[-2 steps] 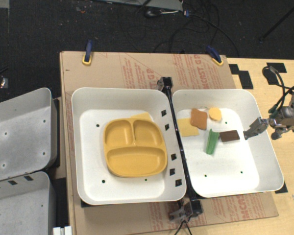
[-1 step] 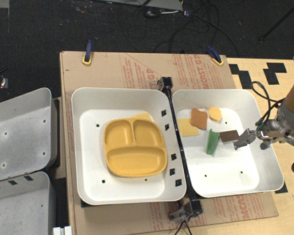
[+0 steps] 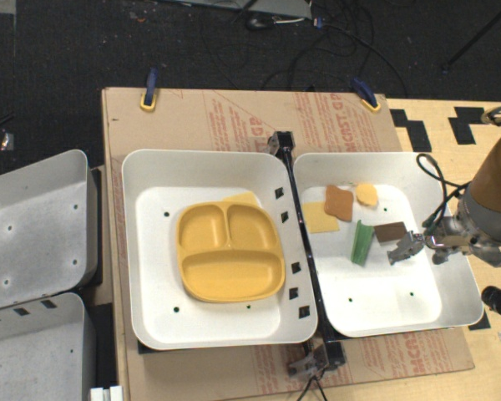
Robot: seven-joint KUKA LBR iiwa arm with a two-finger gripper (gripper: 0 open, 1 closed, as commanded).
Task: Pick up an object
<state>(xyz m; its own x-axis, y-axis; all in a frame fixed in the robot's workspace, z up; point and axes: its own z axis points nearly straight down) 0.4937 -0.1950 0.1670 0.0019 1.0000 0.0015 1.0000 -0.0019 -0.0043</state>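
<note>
The right bin [image 3: 417,307] holds several small objects. A dark brown block [image 3: 390,231] lies next to a green stick [image 3: 362,242]. Further back are a flat yellow piece [image 3: 320,219], a brown piece [image 3: 340,202] and a small orange piece [image 3: 366,195]. My gripper [image 3: 420,251] hangs low over the right side of this bin, just right of the dark brown block. Its fingers stand open, one fingertip [image 3: 399,253] close beside the block, with nothing between them. The arm [image 3: 488,195] comes in from the right.
The left bin [image 3: 150,307] holds a yellow compartment tray [image 3: 230,252]. A black divider [image 3: 299,241] runs between the two bins. A grey metal lid [image 3: 33,224] lies off the bench at the left.
</note>
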